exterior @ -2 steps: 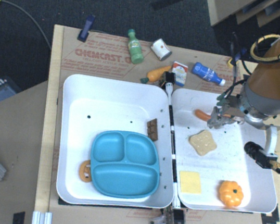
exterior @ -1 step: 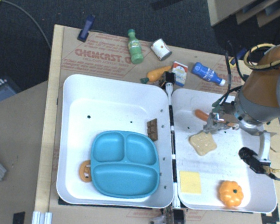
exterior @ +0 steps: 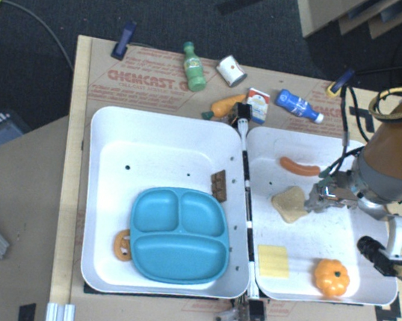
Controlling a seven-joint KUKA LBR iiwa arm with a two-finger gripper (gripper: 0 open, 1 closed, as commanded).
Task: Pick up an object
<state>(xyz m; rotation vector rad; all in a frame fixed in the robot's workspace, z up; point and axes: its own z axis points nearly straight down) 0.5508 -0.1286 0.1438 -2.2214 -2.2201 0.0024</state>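
Note:
In the right bin lie a red-orange sausage, a beige bread slice, a yellow cheese square and an orange pumpkin. My gripper hangs low over this bin, just right of the bread slice and below the sausage's right end. The arm's grey wrist and orange band reach in from the right.
The left bin holds a blue divided plate, a brown block and a pretzel partly under the plate. Behind the bins on the board lie a green bottle, a white can, a blue bottle and a small carton.

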